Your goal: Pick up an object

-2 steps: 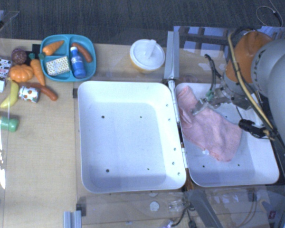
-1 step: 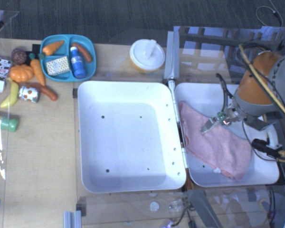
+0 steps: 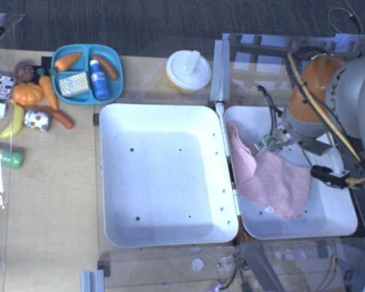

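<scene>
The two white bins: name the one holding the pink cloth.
The right bin, beneath the gripper, holds the pink cloth; the left bin shows bare white floor.

Robot lab or test cell, not a home. Evidence: grey arm (image 3: 353,96) with orange band, loose cables beside it; two white bins (image 3: 164,175) fixed on a wooden bench (image 3: 48,224) to the arm's left; toy food on a blue tray (image 3: 87,75) farther left; dark carpet beyond.

A cloth (image 3: 271,178) is spread in the right bin (image 3: 347,224), beside the left bin (image 3: 164,175). A divided plate (image 3: 117,62) is set behind the left bin.
</scene>
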Motion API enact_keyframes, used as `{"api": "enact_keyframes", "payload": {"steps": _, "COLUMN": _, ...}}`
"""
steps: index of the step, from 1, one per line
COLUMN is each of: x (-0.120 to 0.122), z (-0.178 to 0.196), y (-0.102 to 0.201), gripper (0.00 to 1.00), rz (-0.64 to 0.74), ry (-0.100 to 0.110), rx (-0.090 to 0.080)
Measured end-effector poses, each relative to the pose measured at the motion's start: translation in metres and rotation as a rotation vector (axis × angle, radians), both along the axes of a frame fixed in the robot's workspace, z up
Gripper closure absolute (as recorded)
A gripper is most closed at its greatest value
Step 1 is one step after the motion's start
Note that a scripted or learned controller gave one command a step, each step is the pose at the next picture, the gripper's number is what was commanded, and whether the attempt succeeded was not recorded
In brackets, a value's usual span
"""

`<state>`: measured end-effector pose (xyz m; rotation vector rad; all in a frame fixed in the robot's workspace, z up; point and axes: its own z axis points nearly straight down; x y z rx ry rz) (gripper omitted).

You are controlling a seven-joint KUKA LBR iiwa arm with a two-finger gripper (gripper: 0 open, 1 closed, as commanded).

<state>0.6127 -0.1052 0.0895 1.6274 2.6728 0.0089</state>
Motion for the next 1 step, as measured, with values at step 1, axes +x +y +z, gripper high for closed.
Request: {"api": "enact_keyframes", "payload": {"steps": 1, "x": -0.0415, "z": 0.0005, "y": -0.0192, "gripper": 0.00, "rz": -0.173, "ry": 0.000, "rx": 0.002}}
